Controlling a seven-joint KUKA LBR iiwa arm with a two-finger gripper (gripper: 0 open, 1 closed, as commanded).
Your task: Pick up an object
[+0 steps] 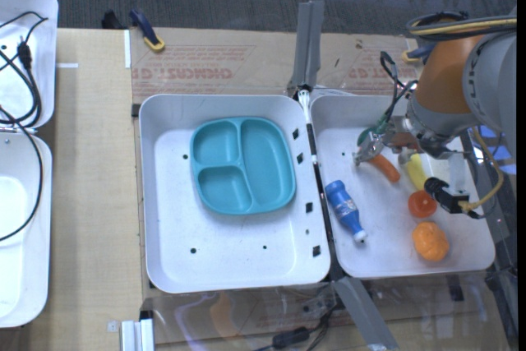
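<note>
Gripper (367,150) low in right bin (345,251), centre-right of frame, at left end of orange sausage-shaped toy (384,168); whether clenched or released, cannot tell. Toy probably light, smooth plastic, may roll; take across narrow middle. Yellow piece (415,171) just beside, right. Blue bottle (345,210) below-left, apart. Open floor left of toy; bin wall near.

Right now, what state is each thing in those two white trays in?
Teal divided plate: flat, right way up, in the left bin.
Blue bottle: on its side, right bin.
Orange carrot-like piece: lying at the pincer.
Yellow piece: lying partly under the arm.
Orange ball: resting near the front corner.
</note>
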